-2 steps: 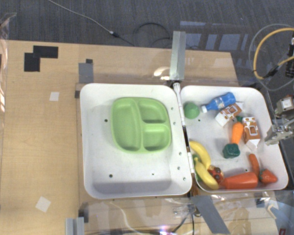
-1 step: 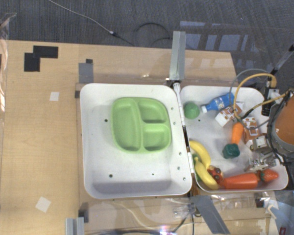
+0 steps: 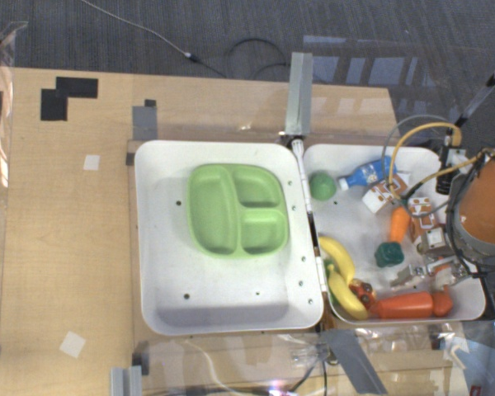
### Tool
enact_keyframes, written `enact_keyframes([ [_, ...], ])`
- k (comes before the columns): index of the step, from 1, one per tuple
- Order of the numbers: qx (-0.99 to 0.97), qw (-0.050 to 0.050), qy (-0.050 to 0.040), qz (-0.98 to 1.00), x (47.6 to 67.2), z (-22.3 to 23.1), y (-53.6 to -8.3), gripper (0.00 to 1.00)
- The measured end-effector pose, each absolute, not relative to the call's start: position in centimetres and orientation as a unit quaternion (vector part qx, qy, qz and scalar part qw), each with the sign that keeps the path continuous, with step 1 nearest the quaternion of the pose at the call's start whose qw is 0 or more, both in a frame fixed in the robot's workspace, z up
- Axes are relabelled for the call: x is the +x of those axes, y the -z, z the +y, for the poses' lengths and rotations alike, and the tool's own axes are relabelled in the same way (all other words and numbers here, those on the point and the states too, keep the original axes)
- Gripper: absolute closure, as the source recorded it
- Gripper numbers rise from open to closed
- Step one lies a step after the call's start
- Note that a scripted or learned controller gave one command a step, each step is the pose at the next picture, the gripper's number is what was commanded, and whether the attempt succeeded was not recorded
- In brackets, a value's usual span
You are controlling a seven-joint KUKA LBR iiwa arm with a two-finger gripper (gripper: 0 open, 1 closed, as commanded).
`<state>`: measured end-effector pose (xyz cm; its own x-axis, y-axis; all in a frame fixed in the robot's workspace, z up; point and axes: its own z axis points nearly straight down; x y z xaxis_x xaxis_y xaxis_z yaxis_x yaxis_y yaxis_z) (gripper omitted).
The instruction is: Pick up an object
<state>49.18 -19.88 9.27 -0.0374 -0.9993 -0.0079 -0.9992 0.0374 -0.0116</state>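
A: While the arm [image 3: 487,213] hangs at frame right, where's the gripper [image 3: 433,272]?
B: Low in the right bin [image 3: 346,221], above the orange sausage-shaped toy [image 3: 406,305]. Jaw state: can't tell.

We see the arm [image 3: 488,213] at the right edge as a rounded orange band set in a dark grey, almost black ring. A yellow cable [image 3: 412,134] arcs up over the wrist, and thinner black cables run beside it. Below the ring sits the wrist hardware [image 3: 429,246], a cluster of small silver metal blocks and brackets. Near it we see white tags with orange-brown square markings [image 3: 386,192].
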Motion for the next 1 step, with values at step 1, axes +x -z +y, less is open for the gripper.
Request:
enact_keyframes([
  [1,-0.766,0.007,0.0010,0.643,57.57,-19.80,-9.59,0.00],
])
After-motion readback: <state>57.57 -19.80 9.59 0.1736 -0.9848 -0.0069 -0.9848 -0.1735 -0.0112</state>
